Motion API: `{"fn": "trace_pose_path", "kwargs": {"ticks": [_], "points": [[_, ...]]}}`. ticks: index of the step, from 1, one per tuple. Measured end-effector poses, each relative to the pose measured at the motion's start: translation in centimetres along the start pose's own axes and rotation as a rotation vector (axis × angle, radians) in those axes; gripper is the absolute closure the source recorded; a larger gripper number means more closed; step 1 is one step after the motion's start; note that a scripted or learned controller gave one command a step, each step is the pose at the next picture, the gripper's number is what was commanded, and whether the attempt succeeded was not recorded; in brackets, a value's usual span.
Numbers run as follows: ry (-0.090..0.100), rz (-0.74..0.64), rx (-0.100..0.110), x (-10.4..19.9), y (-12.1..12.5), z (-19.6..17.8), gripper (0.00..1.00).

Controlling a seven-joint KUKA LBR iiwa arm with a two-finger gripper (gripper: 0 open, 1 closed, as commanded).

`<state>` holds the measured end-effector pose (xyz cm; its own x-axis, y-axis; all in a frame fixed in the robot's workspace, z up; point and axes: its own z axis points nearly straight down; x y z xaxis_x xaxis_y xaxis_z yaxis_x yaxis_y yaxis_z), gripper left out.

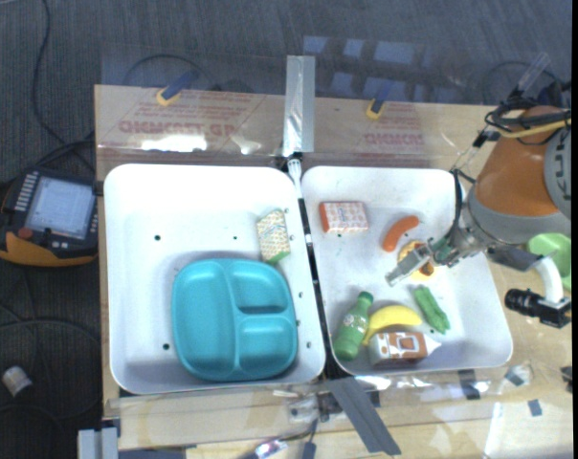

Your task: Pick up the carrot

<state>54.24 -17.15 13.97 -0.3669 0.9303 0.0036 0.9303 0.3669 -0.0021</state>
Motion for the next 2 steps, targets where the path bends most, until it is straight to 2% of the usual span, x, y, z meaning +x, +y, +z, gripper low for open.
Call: {"fn": "trace_pose_path", "kwargs": {"ticks": [1, 2], "points": [[-0.002, 0.042, -0.001, -4.3, -2.3, 2.1, 0.00], [-0.003, -0.101, -0.009, -5.2, 0.7, 4.9, 0.00]]}}
